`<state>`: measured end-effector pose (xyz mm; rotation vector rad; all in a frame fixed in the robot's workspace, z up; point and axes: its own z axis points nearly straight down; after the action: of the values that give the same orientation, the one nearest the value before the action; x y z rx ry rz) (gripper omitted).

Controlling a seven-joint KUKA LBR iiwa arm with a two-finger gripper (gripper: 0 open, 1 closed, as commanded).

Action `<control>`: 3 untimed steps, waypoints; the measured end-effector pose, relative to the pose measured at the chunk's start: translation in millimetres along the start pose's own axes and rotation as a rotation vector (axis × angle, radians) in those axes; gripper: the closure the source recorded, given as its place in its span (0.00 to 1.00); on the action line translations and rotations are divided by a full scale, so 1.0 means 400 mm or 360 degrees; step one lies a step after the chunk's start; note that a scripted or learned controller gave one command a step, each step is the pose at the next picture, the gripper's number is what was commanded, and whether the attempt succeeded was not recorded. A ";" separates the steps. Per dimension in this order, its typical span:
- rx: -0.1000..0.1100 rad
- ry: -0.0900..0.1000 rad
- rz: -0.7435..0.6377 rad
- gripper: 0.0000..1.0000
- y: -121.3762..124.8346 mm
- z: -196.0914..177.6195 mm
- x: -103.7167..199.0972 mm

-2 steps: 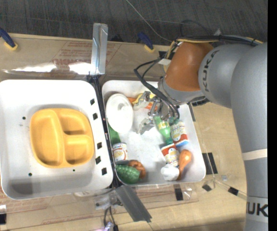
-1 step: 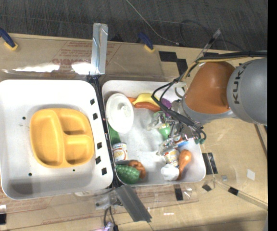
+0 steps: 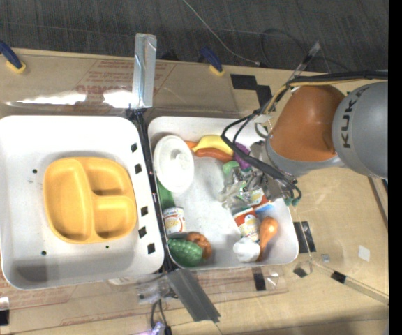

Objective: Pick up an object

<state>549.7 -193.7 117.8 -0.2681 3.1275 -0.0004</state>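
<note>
My gripper (image 3: 239, 187) hangs low in the right bin (image 3: 208, 128), in its middle right part, under the orange band of the arm (image 3: 309, 124). Right below it lie a small red-and-white package (image 3: 246, 220) and an orange carrot-like toy (image 3: 268, 230). A white lump (image 3: 245, 250) rests near the bin's front right corner. A white round lid or bowl (image 3: 174, 162) sits at the bin's left, and a yellow banana with a red piece (image 3: 213, 147) lies behind the gripper.
A small can (image 3: 174, 222) and a green and brown toy (image 3: 189, 248) lie at the right bin's front left. The left bin (image 3: 19, 257) holds a yellow divided tray (image 3: 89, 197). Black cables (image 3: 246, 128) loop off the wrist.
</note>
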 end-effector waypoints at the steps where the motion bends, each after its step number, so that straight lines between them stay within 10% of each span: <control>1: 0.0012 -0.0016 -0.0215 1.00 -0.028 -0.372 -0.092; 2: -0.0003 0.0005 -0.0162 1.00 -0.002 -0.256 -0.245; 3: -0.0004 0.0003 -0.0044 1.00 0.161 -0.193 -0.303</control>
<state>657.8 -109.4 195.3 -0.3115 3.1256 0.0029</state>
